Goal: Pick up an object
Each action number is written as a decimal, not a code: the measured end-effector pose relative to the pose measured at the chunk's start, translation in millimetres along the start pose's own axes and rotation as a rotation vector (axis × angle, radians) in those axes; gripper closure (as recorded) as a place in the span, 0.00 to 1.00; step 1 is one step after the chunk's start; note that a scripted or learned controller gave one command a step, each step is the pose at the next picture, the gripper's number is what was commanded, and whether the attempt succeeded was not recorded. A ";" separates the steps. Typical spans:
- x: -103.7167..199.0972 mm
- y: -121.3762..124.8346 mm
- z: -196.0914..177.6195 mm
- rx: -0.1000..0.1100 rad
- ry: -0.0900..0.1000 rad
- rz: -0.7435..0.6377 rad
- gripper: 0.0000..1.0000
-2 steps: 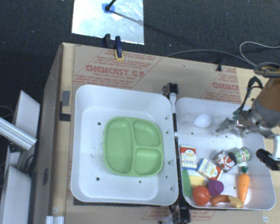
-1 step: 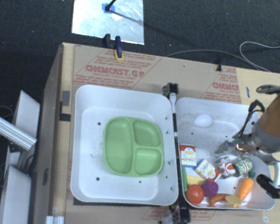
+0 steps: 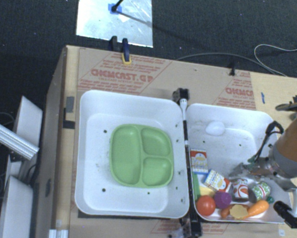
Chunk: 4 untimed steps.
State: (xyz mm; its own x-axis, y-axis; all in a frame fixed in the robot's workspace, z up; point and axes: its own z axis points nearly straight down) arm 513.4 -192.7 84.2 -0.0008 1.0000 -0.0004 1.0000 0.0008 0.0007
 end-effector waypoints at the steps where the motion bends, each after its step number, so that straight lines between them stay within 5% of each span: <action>1: 77.4 15.2 -1.1 -0.006 -0.009 0.003 0.00; 2: 31.8 35.1 -94.7 -0.004 -0.002 0.000 0.00; 3: 41.8 -24.3 -3.4 -0.007 -0.001 0.000 0.00; 4: 85.9 -15.4 -3.4 -0.010 -0.002 -0.001 0.00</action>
State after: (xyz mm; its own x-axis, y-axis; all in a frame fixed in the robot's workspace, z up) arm 498.0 -106.8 87.5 -0.0016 1.0000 -0.0025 0.9999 0.0016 0.0109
